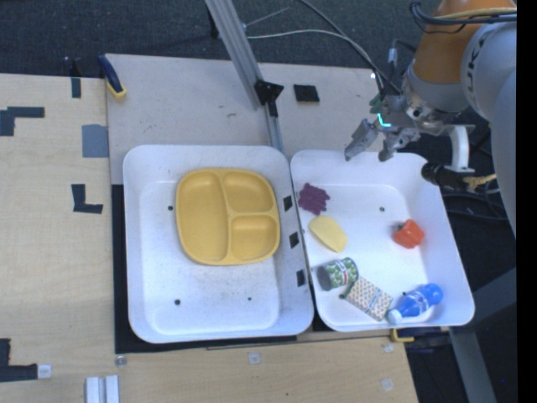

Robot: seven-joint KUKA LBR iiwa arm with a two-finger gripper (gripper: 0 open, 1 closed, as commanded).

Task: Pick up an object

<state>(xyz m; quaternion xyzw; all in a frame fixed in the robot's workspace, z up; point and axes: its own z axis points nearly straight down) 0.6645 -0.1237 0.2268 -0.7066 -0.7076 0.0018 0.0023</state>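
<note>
My gripper [371,149] hangs over the far edge of the right bin [436,217], its two fingers spread open with nothing between them. Below it in that bin lie a purple grape cluster [313,197], a pale yellow oval piece [328,233], a small orange-red object [408,234], a green-labelled can [338,274] on its side, a patterned packet [367,298] and a blue and white bottle [414,303]. The gripper is well above and behind all of them.
The left bin [151,259] holds a yellow divided plate [227,216]. A slanted metal pole [239,44] rises behind the bins. Cables run across the dark floor at the back, and the arm's orange band [463,23] fills the upper right.
</note>
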